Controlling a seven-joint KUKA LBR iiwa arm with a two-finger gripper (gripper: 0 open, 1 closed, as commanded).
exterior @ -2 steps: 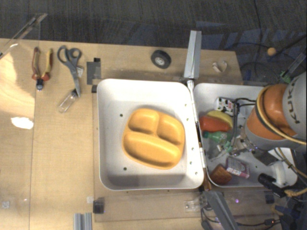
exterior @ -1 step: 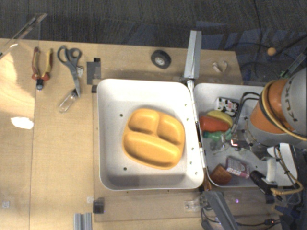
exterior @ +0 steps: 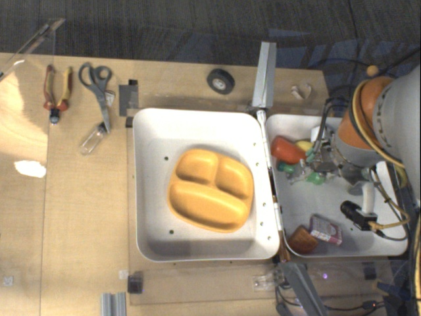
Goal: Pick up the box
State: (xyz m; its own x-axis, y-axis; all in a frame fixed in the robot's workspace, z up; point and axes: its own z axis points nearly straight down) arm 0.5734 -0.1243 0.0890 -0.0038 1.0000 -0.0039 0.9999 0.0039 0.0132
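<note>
Claw (exterior: 314, 170) was seen lowered in the right bin (exterior: 395, 245) beside a red object (exterior: 287, 150); its grip could not be told. Box (exterior: 325, 230), label unreadable, lay near the bin's front edge.

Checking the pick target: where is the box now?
The box lies near the front edge of the right bin, beside a brown object.

Single fixed camera, mounted above the light wooden tabletop (exterior: 66, 209), looking down at a slight slant. Mid-range framing: both shallow white plastic bins (exterior: 148, 176) side by side, dark floor strip along top edge. Grey arm with orange band (exterior: 385, 120) entering from frame right.
</note>
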